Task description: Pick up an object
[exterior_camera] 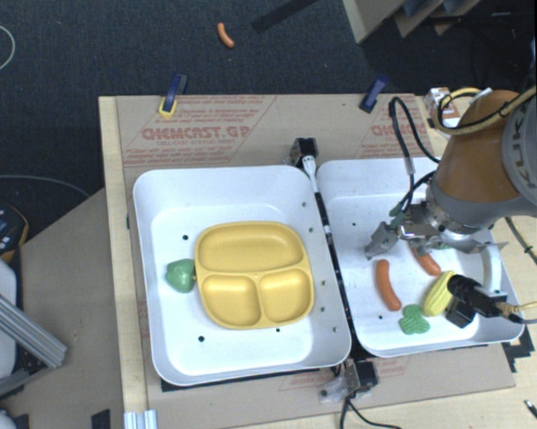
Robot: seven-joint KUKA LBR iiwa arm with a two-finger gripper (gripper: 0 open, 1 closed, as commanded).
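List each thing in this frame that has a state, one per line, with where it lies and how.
yellow divided plate: flat in left bin, compartments bare
green toy: in left bin, touching the plate's left edge
sausage: lying loose in right bin
corn cob: lying in right bin
green piece: near right bin's front rim
gripper: above right bin, holding nothing visible

A dark carpeted floor (87, 48) is seen around the bench (248, 122), whose top is covered with brown sheeting printed in red letters. Two clamps (170, 96) are fixed along its far edge. A small orange item (225, 34) lies on the floor, and pale furniture (402, 7) is seen at the upper right.
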